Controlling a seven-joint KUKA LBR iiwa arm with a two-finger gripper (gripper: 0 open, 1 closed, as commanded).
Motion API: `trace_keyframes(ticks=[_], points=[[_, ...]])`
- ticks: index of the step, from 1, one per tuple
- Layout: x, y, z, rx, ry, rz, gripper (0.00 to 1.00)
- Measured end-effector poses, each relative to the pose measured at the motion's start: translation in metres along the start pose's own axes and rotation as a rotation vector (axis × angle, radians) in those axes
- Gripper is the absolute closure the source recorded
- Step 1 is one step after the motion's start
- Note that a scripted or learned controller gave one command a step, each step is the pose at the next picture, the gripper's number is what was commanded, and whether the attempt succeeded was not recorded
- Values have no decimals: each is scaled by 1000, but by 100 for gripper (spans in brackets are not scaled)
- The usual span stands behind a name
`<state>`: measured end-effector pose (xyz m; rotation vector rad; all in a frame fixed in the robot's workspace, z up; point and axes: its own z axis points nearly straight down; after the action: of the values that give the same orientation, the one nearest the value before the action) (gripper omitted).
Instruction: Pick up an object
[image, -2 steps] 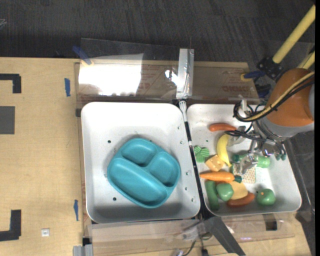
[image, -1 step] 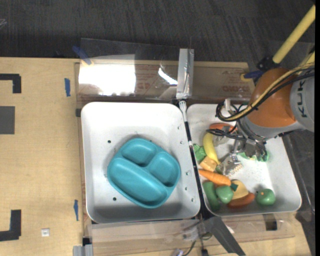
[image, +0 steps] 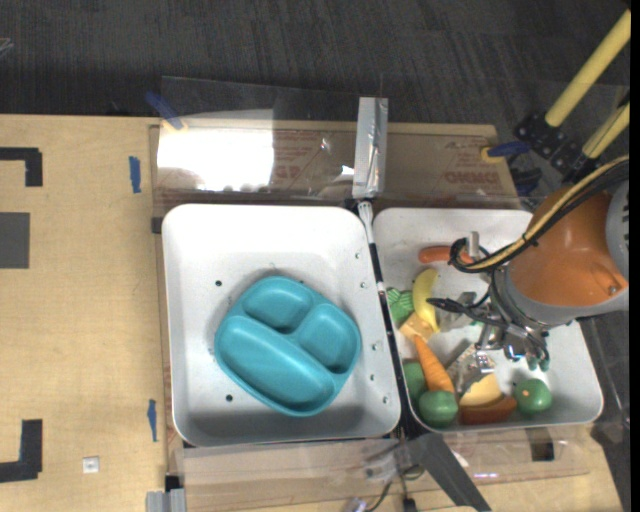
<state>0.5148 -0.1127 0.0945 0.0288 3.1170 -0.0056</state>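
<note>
The right bin (image: 585, 375) holds several toy foods. An orange carrot (image: 432, 367) lies beside a yellow banana (image: 425, 297), and a green lime (image: 437, 405) sits at the front. A yellow and red piece (image: 482, 392) and a green ball (image: 533, 396) lie at the front right. A red-orange sausage (image: 437, 254) rests near the back wall. My gripper (image: 487, 352) hangs low in this bin, just above the yellow and red piece and right of the carrot, under the orange wrist band (image: 565, 265).
The left bin (image: 190, 250) carries a blue divided plate (image: 288, 343). A clear plastic sheet (image: 260, 150) and cardboard lie behind both bins. Cables loop over the back of the right bin. Yellow poles (image: 595, 65) stand at the top right.
</note>
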Motion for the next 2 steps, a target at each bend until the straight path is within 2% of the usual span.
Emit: trace_keyframes(ticks=[1,2], points=[[-85,22,0,0,-2,-25,0],[-29,-19,0,-1,1,-151,0]])
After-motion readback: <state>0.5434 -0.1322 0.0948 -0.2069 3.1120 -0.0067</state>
